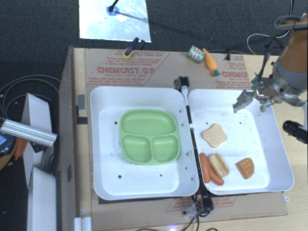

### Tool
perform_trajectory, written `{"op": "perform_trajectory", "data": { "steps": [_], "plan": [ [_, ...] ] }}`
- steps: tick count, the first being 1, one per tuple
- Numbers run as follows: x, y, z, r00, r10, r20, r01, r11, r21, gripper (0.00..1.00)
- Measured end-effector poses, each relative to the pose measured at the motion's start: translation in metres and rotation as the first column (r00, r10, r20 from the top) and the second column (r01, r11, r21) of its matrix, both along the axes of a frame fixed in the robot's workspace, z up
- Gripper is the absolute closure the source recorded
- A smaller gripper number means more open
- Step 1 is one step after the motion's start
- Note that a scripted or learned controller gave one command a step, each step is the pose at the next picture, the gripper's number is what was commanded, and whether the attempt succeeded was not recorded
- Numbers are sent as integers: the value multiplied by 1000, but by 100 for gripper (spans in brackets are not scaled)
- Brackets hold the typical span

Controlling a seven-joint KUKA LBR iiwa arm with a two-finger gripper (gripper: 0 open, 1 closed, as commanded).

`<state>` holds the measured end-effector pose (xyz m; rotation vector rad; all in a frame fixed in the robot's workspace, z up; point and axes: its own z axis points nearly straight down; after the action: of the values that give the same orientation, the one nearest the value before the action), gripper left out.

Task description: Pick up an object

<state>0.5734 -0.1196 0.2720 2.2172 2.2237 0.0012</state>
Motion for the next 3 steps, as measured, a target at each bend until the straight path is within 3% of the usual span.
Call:
{"op": "perform_trajectory", "data": {
  "steps": [1,2,3],
  "plan": [
    [-64,27,-141,1000,-2,-3,2,1000,1,0],
    [-30,-35,-106,1000,-2,2,2,1000,-1,0],
    [-11,37,-148,1000,2,-1,-2,1000,2,0]
  ]
}}
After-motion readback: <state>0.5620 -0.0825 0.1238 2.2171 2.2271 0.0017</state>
